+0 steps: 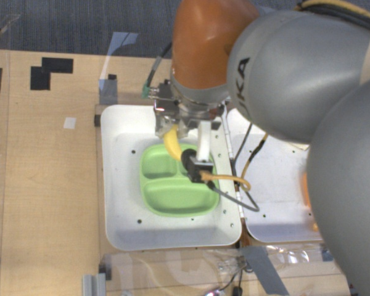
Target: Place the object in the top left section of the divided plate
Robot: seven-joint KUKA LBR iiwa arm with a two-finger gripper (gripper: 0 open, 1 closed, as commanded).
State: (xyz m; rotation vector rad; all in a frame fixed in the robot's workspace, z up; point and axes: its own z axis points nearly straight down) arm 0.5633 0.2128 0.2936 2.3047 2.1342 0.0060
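1. I see the bench (43, 184), pale wood, with black shapes near its far left edge.
2. The left bin (120, 227) sits toward the bench's middle, and the green divided plate (172, 199) lies inside it, closer to the bin's right wall than its left.
3. The plate shows two small sections along its far edge and one wide section along its near edge.
4. A yellow object (171, 143), banana-like, is over the plate's far edge, about where the two small sections meet; I cannot tell whether it rests on the plate or hangs above it.
5. The end effector (184, 134) is directly over that object; I cannot tell how it is set.
6. The right bin (277, 217) touches the left bin's right wall, largely covered by the arm (296, 66).
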